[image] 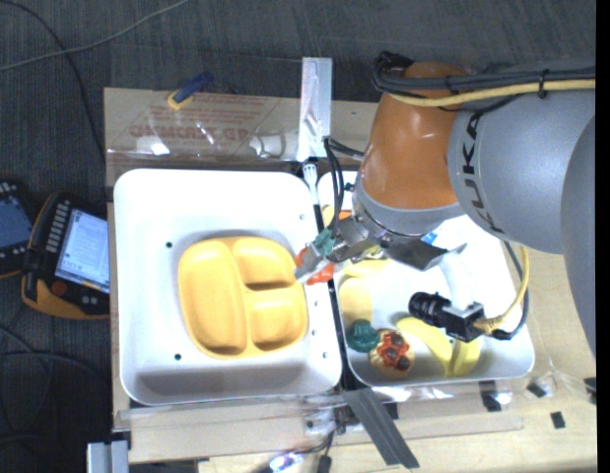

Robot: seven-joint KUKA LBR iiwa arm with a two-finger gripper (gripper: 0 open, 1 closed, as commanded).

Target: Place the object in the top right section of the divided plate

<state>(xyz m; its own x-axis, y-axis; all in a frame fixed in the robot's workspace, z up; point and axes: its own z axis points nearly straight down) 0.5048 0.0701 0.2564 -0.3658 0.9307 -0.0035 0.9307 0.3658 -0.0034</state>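
The arm (526, 166), grey with an orange band, reaches in from the right and covers the far part of the right bin (487, 259). Under it lies the desk (561, 343), which carries the two white bins side by side. The left bin (137, 264) holds a yellow divided plate (240, 294). The plate has one large section on its left and two smaller ones on its right, one far and one near, and all three are bare.

A clear plastic bag (211, 126) lies flat on the far side of the desk behind the left bin, with a small blue thing (191, 89) at its far edge. On the dark carpet to the left of the desk sits a handheld controller (68, 254) with a lit screen.

In the near part of the right bin lie a banana (452, 355), a rounded pale yellow piece (359, 289) further back, a mottled orange and red toy (391, 349), and a small teal thing (362, 336) just left of that toy.

The gripper (322, 259) hangs over the rim where the two bins meet, just right of the plate's far right section. It is closed on a small orange toy (307, 256) with a green bit, and orange shows on either side of one finger. The toy is held above the bins' shared edge, near the plate but not in it.
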